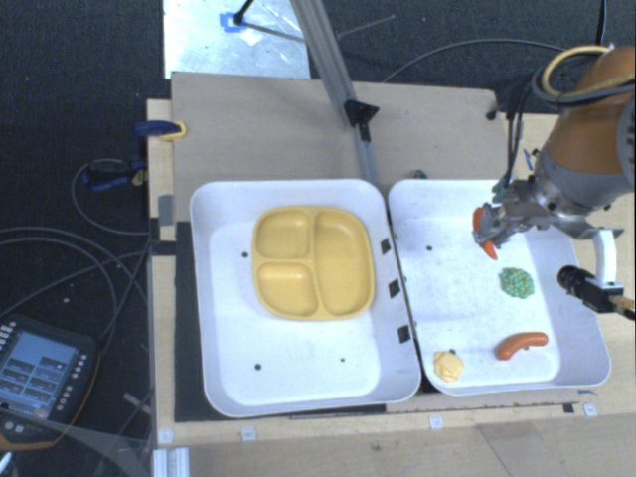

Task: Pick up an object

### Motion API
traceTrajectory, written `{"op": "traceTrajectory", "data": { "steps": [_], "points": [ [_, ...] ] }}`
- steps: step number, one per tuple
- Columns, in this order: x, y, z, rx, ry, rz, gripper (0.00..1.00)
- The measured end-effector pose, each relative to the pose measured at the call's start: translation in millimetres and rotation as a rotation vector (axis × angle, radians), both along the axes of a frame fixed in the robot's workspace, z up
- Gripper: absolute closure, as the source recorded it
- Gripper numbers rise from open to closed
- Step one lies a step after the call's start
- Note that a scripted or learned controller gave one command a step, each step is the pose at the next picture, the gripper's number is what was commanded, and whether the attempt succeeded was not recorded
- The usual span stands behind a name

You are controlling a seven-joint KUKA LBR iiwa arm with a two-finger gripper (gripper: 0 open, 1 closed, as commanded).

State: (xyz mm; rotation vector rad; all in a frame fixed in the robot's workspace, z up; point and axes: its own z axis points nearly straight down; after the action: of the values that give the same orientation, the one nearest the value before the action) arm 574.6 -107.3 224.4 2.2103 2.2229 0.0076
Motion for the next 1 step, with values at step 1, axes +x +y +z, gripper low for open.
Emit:
{"op": "traceTrajectory", "data": {
  "steps": [1],
  "points": [
    [1.0,0.1,9.4,0.001,0.005,0.000,1.00]
  ]
}}
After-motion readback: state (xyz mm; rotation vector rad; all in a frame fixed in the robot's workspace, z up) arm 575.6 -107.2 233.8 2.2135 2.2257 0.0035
